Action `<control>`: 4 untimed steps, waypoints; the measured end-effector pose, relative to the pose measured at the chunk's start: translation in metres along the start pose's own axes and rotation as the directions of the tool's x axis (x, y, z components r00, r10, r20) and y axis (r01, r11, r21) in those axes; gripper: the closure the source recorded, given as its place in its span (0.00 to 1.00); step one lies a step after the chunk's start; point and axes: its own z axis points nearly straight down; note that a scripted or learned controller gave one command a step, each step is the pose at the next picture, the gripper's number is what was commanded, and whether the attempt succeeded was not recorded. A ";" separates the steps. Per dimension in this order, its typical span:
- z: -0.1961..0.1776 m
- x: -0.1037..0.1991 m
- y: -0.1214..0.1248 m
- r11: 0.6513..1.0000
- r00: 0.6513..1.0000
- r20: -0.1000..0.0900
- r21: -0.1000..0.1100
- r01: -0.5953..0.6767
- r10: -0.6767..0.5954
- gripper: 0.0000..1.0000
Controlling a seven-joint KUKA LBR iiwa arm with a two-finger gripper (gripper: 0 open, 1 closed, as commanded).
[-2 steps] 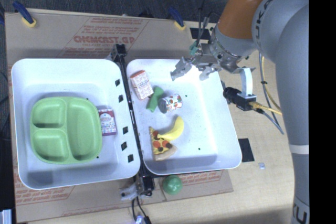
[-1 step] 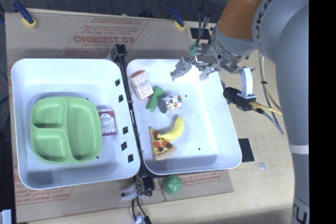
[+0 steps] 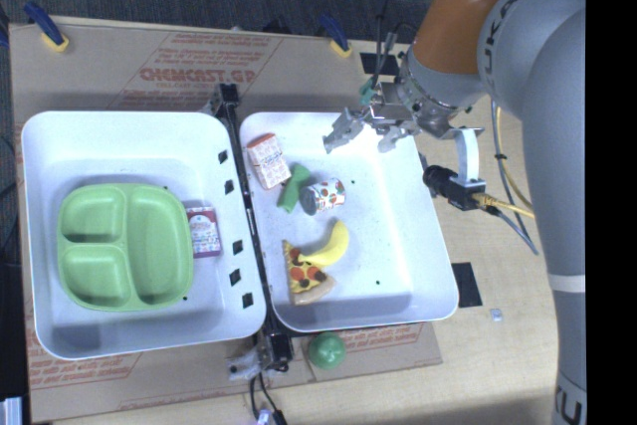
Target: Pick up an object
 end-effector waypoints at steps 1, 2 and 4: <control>0.000 0.000 0.000 1.000 1.000 0.000 0.000 0.000 0.000 0.00; 0.000 0.000 0.000 1.000 1.000 0.000 0.000 0.000 0.000 0.00; 0.000 0.000 0.000 1.000 1.000 0.000 0.000 0.000 0.000 0.00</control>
